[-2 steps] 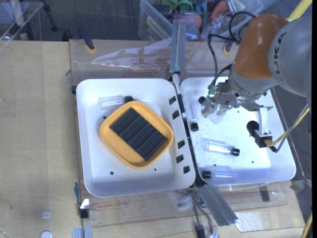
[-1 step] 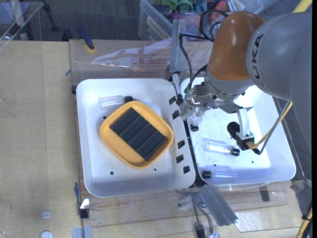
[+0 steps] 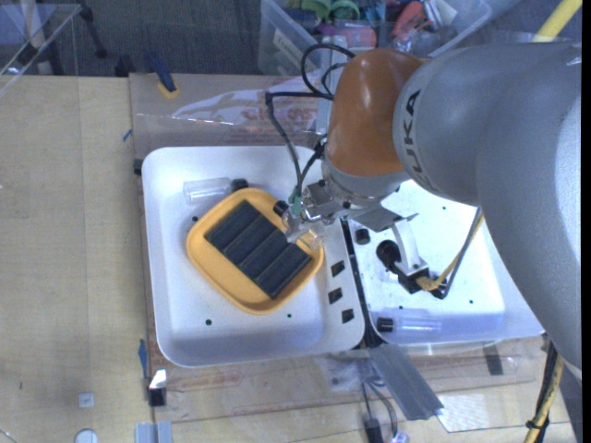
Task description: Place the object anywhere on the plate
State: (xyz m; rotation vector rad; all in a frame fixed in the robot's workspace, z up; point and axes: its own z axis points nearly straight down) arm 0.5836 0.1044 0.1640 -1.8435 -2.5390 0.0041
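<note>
You will find the gripper (image 3: pixel 300 218) low over the left shallow white plastic bin (image 3: pixel 175 330), at the right-hand edge of the rounded yellow plate (image 3: pixel 208 258). The grey arm (image 3: pixel 489 127) with its orange band (image 3: pixel 369 118) comes in from the right and covers much of the tool. From this angle you cannot tell how far the gripper is open, nor whether it has hold of anything. The flat black rectangular object with raised ribs (image 3: pixel 259 245) lies on the yellow plate, within its rim and set at a diagonal, with its near-right corner just beside the gripper. Whether the two touch is not clear. The plate itself rests on the floor of the left bin, roughly at its centre. Note a short clear plastic tube (image 3: pixel 205 190) in the far-left part of the same bin, apart from the plate. The right shallow white plastic bin (image 3: pixel 485 289) holds a second clear plastic piece (image 3: pixel 411 322) near its front wall. A clear storage tub of mixed coloured items (image 3: pixel 369 7) stands behind both bins.
</note>
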